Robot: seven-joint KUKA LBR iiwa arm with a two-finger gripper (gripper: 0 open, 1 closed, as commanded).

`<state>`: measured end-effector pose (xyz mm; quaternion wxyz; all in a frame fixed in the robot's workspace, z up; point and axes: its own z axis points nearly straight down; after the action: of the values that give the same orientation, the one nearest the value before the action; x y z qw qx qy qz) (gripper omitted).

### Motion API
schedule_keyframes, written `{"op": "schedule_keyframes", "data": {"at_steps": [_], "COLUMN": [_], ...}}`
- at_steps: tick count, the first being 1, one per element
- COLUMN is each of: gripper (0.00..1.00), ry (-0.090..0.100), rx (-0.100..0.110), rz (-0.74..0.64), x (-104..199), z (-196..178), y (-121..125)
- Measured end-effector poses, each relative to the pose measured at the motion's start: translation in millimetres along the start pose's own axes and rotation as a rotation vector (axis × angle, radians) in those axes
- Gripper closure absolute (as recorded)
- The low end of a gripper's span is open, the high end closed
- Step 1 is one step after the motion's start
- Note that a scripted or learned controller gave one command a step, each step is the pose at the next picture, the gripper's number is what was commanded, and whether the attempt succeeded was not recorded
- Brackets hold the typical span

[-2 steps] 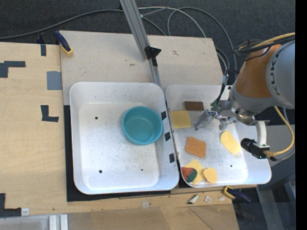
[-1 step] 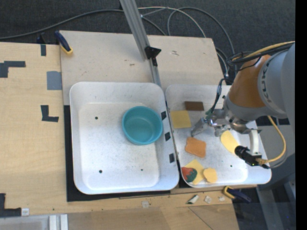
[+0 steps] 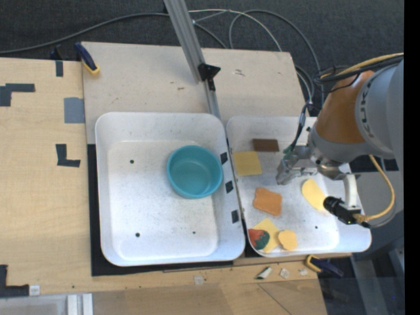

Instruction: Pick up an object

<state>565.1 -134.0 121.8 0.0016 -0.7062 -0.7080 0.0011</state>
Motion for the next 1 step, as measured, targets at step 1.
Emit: {"op": "schedule_keyframes", "data": {"at_steps": [1], "gripper": [1.0], "ry": [-0.002], "rx": [-0.008], "rz": [0.002], "x": [-4.3], "z": [-57.4], "y": [-7.1]}}
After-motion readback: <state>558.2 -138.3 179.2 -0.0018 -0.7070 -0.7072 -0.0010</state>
